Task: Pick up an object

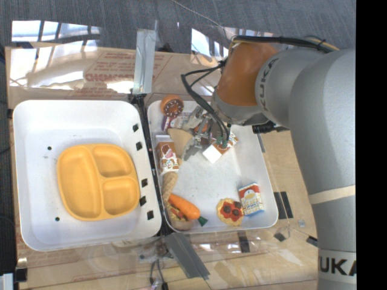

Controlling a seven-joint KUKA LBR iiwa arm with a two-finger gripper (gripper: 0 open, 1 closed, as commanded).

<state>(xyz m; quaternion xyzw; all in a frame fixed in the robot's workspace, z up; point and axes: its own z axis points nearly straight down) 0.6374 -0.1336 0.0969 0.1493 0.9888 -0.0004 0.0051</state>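
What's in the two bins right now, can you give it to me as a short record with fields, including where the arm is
left bin: yellow divided plate
right bin: carrot and pizza slice near the front, small carton at front right, round brown item at the back, small packet by the left wall
arm: reaches in from the right, over the back of the right bin
gripper: low among the clutter at the back; finger state unclear
held object: none visible

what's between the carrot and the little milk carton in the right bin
In the camera view, a small round pizza toy lies between the carrot and the carton, near the bin's front wall.
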